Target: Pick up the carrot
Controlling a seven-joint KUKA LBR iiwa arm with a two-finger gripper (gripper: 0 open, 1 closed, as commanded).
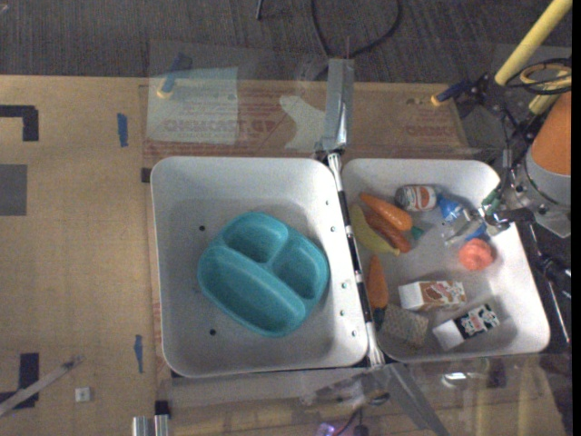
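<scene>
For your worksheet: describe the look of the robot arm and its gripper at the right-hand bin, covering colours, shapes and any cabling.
The arm has a rounded grey body topped by a broad orange band. Its gripper is a small cluster of silvery metal parts. Dark cables run alongside the arm.

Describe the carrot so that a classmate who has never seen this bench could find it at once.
Start at the right bin. Along its left wall, near the front, lies the carrot: a slim orange piece pointing front to back. The hot dog farther back is also orange, but lies slanted beside a banana.
</scene>
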